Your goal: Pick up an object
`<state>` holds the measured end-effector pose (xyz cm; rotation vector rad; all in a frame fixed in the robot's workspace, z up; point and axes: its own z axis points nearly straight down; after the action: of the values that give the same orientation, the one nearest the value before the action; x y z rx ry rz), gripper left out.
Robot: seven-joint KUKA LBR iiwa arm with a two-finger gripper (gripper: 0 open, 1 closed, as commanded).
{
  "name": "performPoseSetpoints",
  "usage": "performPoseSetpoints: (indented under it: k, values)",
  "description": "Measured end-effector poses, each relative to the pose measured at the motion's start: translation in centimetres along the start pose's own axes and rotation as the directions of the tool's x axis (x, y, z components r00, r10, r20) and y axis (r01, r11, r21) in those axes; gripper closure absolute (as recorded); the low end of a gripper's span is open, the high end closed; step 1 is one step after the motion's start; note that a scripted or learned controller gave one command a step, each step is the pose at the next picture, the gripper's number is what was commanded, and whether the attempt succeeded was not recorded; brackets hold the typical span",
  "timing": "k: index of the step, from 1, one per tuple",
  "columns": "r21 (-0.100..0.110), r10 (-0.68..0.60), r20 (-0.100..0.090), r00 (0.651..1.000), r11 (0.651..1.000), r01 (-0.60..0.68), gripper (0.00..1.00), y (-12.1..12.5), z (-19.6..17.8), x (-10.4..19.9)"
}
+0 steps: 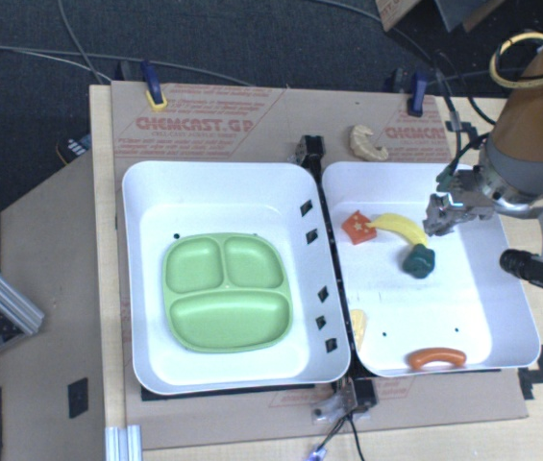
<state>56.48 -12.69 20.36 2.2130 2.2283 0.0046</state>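
I'd lower the two-finger gripper (436, 221), right of centre, squarely over the curved yellow plastic banana (398, 227); whether it's clenched, I cannot tell.

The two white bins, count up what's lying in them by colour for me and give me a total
Green: 2, the divided plate in the left bin and a small dark green item in the right bin
Yellow: 1, the banana
Orange-red: 2, a small block and a sausage-shaped piece
Total: 5
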Motion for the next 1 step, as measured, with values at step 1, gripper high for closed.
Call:
performPoseSetpoints:
  k: [1]
  values:
    - [0.000,-0.001,-0.001,1.000,1.000,0.001,1.00,2.07,-0.85,6.09]
